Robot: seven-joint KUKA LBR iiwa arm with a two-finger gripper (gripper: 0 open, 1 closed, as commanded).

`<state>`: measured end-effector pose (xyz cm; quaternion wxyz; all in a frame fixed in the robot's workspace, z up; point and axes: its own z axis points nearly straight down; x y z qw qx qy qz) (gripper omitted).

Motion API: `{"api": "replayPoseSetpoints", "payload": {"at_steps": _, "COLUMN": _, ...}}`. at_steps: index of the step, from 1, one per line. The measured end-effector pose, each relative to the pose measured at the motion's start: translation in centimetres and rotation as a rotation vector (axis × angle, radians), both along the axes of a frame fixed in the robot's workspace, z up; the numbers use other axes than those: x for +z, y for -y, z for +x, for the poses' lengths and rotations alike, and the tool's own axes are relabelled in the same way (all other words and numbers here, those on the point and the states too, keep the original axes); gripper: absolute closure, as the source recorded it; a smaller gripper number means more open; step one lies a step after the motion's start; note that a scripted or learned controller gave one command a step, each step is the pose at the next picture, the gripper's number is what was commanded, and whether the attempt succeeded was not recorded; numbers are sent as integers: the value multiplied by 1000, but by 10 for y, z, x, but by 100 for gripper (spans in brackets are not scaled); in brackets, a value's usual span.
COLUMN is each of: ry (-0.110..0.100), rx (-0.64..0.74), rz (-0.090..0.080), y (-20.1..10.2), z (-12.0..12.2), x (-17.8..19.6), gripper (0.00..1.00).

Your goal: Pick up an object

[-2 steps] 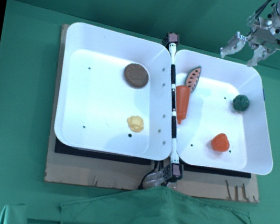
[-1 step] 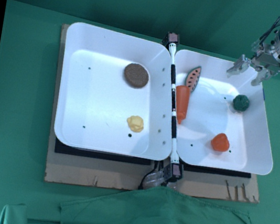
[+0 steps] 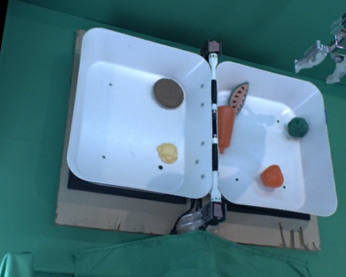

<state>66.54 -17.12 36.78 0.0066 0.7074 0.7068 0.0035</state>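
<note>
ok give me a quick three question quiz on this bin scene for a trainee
1. True or false: the gripper has its fingers spread, holding nothing.
2. Which bin holds the brown disc: left or right in the camera view?
3. Which lies nearest the divider rod? A) green ball B) orange carrot C) yellow lump

Key: 1 true. 2 left bin, alongside the yellow lump. 3 B; the carrot lies right beside the rod, below the watermelon slice.
</note>
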Motion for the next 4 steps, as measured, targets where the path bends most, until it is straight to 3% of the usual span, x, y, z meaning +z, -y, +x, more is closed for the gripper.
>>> {"api": "replayPoseSetpoints", "payload": {"at_steps": 1, "ry": -19, "rx": -6, "rz": 3, "y": 18, "z": -44, "x": -87, "gripper": 0}}
{"api": "replayPoseSetpoints", "payload": {"at_steps": 2, "ry": -3, "rx": -6, "rz": -2, "y": 18, "z": -40, "x": -68, "gripper": 100}}
{"api": "replayPoseSetpoints", "payload": {"at_steps": 3, "ry": -4, "rx": -7, "rz": -2, "y": 18, "z": -40, "x": -69, "gripper": 0}}
{"api": "replayPoseSetpoints", "payload": {"at_steps": 4, "ry": -5, "rx": 2, "rz": 0, "y": -4, "z": 30, "x": -104, "gripper": 0}}
